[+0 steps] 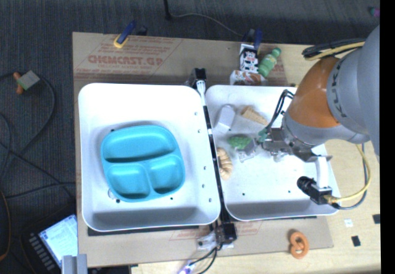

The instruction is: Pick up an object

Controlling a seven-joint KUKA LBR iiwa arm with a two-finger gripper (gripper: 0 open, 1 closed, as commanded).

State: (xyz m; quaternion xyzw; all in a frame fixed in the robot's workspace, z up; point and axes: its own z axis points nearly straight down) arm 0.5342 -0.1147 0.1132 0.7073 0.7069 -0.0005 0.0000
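Green, the small object lies in the right bin near its left wall, beside the gripper; whether its jaws are apart cannot be told. Bare floor lies nearer.

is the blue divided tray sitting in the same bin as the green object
No, the blue tray lies in the left bin, while the green object lies in the right bin.
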